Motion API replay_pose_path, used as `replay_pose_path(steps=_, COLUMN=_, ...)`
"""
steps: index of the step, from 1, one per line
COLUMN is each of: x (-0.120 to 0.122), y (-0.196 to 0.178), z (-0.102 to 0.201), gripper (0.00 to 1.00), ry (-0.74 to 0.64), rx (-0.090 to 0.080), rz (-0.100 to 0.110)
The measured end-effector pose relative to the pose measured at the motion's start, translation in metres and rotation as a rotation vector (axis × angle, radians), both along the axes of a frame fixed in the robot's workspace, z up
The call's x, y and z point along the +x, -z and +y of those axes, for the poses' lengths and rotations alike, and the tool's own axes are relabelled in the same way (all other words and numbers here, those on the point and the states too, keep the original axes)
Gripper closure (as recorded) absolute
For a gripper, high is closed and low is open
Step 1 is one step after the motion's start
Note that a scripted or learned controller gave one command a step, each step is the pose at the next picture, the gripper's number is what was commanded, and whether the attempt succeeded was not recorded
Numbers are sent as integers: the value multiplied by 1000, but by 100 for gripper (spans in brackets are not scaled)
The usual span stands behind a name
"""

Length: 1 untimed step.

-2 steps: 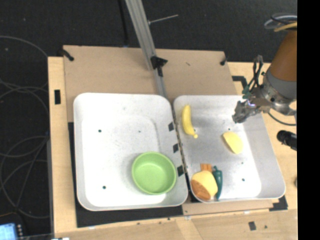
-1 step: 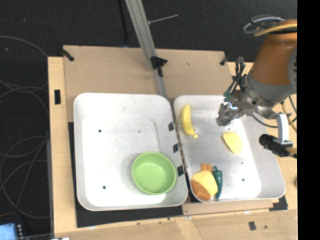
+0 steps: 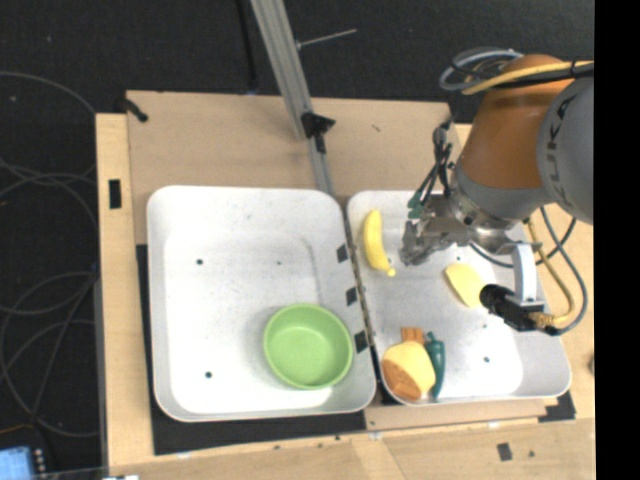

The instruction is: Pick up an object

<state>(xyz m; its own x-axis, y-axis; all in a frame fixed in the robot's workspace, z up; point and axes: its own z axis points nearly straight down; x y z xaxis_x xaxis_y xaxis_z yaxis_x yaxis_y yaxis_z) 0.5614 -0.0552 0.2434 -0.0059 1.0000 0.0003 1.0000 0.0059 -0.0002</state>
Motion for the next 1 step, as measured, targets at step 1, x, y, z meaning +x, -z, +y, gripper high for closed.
replay_pose_path(steps=1, x=-18, y=-5, z=53, gripper=100, ry=2, rx=1, rz=-1)
